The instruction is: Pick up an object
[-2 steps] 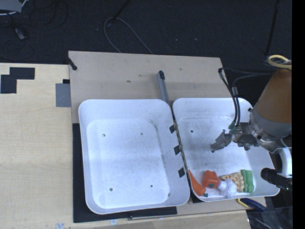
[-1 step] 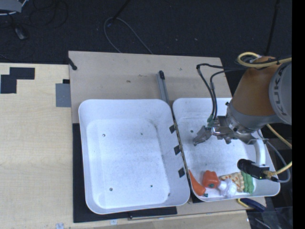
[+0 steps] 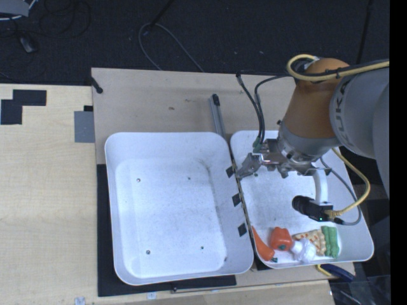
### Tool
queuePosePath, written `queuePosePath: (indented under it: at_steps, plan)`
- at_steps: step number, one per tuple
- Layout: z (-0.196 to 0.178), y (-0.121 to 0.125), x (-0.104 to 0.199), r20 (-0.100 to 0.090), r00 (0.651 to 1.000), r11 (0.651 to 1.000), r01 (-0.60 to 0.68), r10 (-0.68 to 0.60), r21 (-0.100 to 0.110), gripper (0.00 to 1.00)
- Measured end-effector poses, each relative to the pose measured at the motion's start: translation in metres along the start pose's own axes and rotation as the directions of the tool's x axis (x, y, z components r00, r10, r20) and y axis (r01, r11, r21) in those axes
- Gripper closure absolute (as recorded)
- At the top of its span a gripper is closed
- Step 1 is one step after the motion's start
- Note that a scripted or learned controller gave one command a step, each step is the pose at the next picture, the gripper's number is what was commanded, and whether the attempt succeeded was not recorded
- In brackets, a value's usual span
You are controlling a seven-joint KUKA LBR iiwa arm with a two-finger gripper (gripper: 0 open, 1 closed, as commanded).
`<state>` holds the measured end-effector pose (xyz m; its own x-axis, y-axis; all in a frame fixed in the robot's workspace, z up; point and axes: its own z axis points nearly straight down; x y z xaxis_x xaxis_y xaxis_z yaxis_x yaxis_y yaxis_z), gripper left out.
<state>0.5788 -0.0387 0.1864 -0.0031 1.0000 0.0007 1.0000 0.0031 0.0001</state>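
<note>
The grey arm (image 3: 356,107) with its orange band (image 3: 315,100) comes in from the right edge of the frame and bends down over the upper left part of the right bin (image 3: 280,202). Its gripper (image 3: 254,164) sits close to that bin's left wall, near the seam where the two bins meet; whether the fingers are open or closed cannot be told from this slanted look down, and nothing can be seen between them. Black cables (image 3: 257,113) loop from the top of the worktop (image 3: 159,100) down to the wrist, and a yellow cable (image 3: 359,196) curls round the right side of the arm. The objects lie together in the lower part of the right bin, toward the lower right of the frame and apart from the gripper: a thin orange piece (image 3: 262,243) slanted along the left wall, a red-orange object (image 3: 281,237) just beside it, a white lump (image 3: 304,251) to its right, a pale patterned item (image 3: 313,239) touching that, and a green object (image 3: 331,241) at the right end of the cluster. The left bin (image 3: 168,202) fills the centre of the frame. A dark slim bar (image 3: 217,113) lies on the worktop above the gap between the bins.
</note>
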Motion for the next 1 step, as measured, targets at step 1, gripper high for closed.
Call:
queuePosePath:
  at_steps: [1]
  plan:
    - [0.0, -0.0186, 0.0556, 0.0, 1.0, 1.0, 0.0, 0.0, 0.001, 0.0]
